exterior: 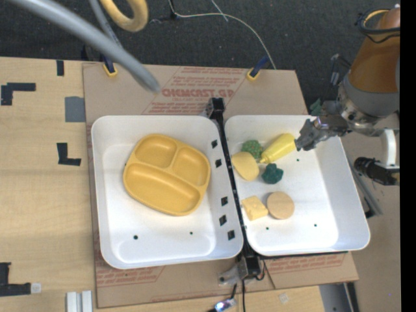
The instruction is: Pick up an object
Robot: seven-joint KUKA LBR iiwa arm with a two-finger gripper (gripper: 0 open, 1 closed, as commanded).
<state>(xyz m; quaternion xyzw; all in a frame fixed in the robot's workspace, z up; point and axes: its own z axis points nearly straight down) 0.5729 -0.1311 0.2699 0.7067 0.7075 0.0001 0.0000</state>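
The right bin (338, 194) holds several toy foods. A yellow corn-like piece (279, 147) lies tilted near its upper middle, with a green broccoli (253, 148) to its left. Below them are a pale yellow rounded piece (246, 166) and a small dark green piece (272, 173). Nearer the front lie a yellow cheese block (255, 208) and a tan round disc (281, 205). My gripper (309, 136) is low over the bin's upper right, its tip right at the corn piece's right end. I cannot make out whether it touches the piece.
A yellow divided plate (168, 173) lies in the left bin (104, 194). A black divider with clips (224, 174) runs between the bins. The grey arm with its orange band (377, 51) comes in from the upper right. Brown cardboard (195, 90) lies under the bins.
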